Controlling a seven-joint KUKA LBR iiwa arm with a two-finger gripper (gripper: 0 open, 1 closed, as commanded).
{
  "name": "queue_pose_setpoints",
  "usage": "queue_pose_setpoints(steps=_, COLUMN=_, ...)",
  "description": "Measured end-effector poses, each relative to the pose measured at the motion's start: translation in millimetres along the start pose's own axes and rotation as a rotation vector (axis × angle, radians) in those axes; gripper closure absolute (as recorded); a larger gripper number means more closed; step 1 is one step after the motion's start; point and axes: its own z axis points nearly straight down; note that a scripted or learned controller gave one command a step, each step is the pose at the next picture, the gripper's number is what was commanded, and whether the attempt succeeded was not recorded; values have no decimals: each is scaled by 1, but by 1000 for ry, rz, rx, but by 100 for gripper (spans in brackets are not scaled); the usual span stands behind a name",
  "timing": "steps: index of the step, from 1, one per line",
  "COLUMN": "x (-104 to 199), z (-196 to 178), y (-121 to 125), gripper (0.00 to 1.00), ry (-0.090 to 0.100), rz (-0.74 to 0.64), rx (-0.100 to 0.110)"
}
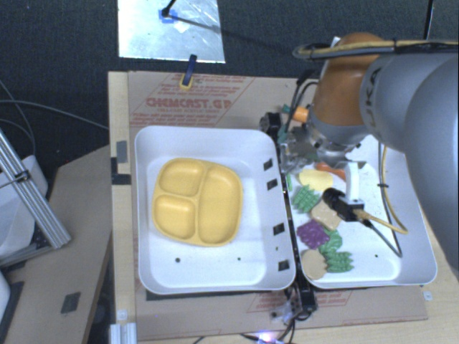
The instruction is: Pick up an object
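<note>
Two bins side by side on the bench [79, 192]. Left bin [211, 274] holds a divided plate [197, 201], roughly centred. Right bin [412, 260] holds small items [323, 228] clustered along its left wall. Arm [387, 70] over right bin's rear.

yellow divided plate [198, 201], white bins [215, 138], purple toy [313, 233], green toy [305, 198]

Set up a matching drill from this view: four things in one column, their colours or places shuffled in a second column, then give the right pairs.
Things:
1. divided plate
2. bumpy toy
3. round flat piece
4. arm

Descriptions:
A. purple, in the right bin
B. tan, near the right bin's front corner
C. grey with an orange band, over the right bin
D. yellow, in the left bin

Pairs: 1-D, 2-A, 3-B, 4-C
</note>
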Motion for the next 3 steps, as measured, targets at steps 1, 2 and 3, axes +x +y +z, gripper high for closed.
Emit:
queue_pose_setpoints(steps=1, x=-16, z=-85, y=-80, gripper=100, ry=-1, rz=5, rx=3)
queue_pose_setpoints(steps=2, x=62, z=-120, y=-83, gripper=100, ry=1, rz=-4, rx=-5)
queue_pose_setpoints(steps=3, x=112, z=-166, y=-110, gripper=100, ry=1, rz=-1, rx=-4)
